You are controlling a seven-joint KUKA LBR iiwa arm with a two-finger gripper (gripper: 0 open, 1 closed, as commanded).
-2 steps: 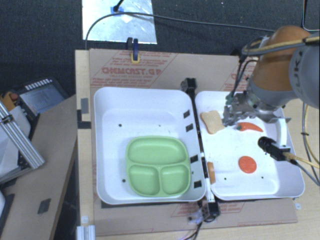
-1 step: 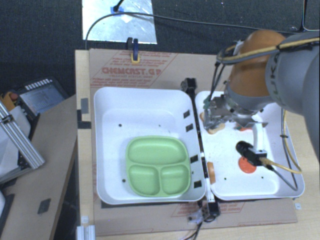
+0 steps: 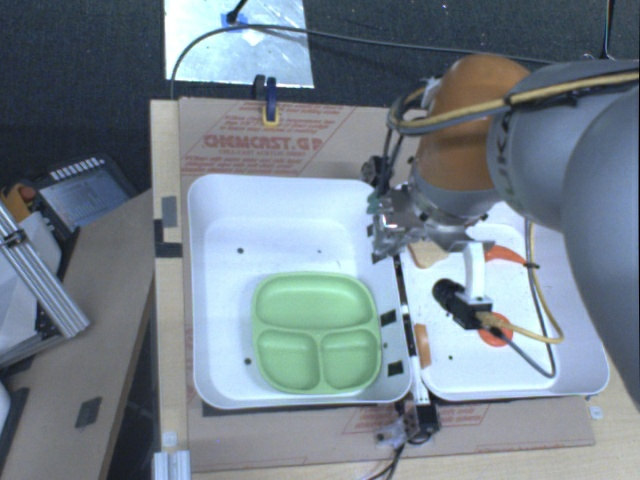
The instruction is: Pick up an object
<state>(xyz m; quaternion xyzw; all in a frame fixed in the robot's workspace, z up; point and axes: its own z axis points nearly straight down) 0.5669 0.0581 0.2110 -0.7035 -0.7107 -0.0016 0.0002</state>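
My gripper (image 3: pixel 386 230) hangs low over the wall between the two bins, at the left edge of the right bin (image 3: pixel 570 373). A tan piece (image 3: pixel 428 256) lies just right of it, partly under the wrist. An orange strip (image 3: pixel 506 256) lies further right. A red-orange thing (image 3: pixel 492 334) sits near the bin's middle, and a small orange piece (image 3: pixel 422 344) lies by the dividing wall. Nothing shows held in the gripper. The grey arm hides much of the right bin.
A green three-compartment plate (image 3: pixel 316 330) lies in the front part of the left bin (image 3: pixel 215 268). Cardboard (image 3: pixel 262 140) lies under both bins, with a blue and yellow clamp (image 3: pixel 268 98) at its far edge.
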